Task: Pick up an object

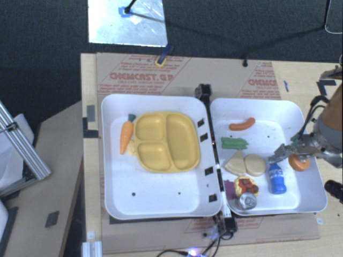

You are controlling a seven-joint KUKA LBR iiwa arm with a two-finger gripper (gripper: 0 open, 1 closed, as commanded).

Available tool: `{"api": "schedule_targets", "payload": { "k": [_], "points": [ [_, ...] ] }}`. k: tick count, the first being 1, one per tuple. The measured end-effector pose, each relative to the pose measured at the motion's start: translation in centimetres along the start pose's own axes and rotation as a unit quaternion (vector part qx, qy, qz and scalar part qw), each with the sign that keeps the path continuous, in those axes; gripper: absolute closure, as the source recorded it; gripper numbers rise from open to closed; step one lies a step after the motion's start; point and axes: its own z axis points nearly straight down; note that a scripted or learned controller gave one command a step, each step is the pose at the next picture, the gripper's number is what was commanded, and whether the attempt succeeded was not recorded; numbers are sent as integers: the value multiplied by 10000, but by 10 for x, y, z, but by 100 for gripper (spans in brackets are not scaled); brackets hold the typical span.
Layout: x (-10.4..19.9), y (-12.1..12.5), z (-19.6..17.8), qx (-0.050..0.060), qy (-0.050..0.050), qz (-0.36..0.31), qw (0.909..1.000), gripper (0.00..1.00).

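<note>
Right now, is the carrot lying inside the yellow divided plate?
No, the carrot lies on the left bin's floor beside the yellow divided plate.

Pincer (285, 155) above blue bottle (276, 180) (right bin (268, 112))

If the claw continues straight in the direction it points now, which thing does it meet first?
Probably the blue bottle, which lies just below the claw in the right bin. Height is unclear from above, so it could also come down beside it.
</note>
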Motion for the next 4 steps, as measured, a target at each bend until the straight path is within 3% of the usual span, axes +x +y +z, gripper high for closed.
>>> {"api": "schedule_targets", "payload": {
  "k": [1,3,4],
  "points": [
    [0,3,-6,-61,-16,-20,10000,0],
    [6,4,87,-79,-23,-10,10000,0],
    [4,5,74,-120,-53,-7,9999,100]
  ]
}}
